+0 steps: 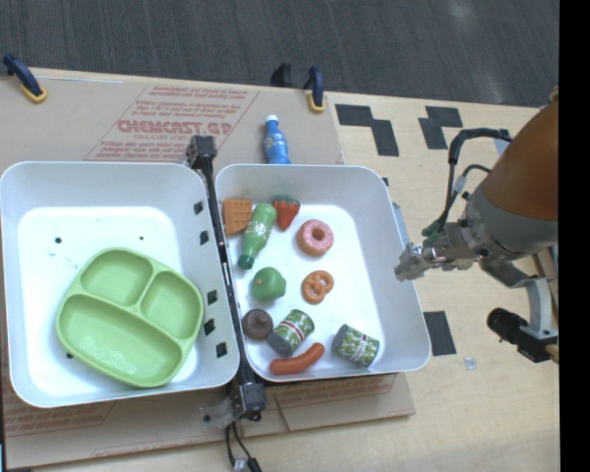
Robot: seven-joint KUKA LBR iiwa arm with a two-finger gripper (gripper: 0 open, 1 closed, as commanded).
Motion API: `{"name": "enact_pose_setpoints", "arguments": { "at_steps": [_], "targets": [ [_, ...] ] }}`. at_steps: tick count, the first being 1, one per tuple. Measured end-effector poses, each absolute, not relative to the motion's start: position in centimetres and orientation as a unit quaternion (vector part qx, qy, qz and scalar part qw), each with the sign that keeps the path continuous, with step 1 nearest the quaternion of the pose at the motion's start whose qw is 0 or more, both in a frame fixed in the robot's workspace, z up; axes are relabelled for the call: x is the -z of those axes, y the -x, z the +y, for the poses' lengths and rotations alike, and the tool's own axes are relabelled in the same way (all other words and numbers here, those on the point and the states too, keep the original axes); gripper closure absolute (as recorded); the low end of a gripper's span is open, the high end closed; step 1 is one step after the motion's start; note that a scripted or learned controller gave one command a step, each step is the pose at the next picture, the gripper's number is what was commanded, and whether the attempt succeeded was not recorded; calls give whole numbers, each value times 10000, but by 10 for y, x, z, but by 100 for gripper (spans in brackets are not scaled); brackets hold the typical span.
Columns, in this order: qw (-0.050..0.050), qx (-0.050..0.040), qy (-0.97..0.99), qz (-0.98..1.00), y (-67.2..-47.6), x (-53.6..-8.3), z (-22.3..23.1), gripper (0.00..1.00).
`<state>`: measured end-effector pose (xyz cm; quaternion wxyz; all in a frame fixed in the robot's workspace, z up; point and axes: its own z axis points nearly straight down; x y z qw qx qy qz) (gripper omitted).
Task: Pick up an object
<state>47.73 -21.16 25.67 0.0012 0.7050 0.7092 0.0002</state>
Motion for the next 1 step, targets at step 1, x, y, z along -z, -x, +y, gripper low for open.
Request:
{"name": "enact_pose_setpoints", "arguments": {
  "at_steps": [1],
  "targets": [
    [-11,8,-7050,7092,-476,-228,-211,100]
  ]
}}
